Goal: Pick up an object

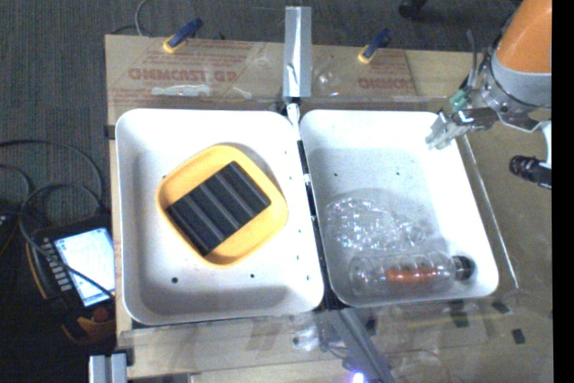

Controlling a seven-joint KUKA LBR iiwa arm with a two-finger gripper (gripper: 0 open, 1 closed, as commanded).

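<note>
My gripper (446, 128) hangs over the far right corner of the right bin (395, 134), with nothing seen in it. A clear plastic bottle (408, 272) with a dark cap and an orange-brown inside lies on its side near that bin's front edge. Just behind it rests a crumpled clear plastic piece (368, 222). In the left bin (143, 139) lies a yellow rounded block with a black ribbed top (222, 203). The gripper is well apart from all of these.
The grey arm with its orange band (527, 40) comes in from the upper right. A metal post (297, 54) stands behind the seam between the bins. Two blue-and-yellow clamps (182, 34) hold the brown board at the back. Cables and a small device (76, 260) lie on the floor at left.
</note>
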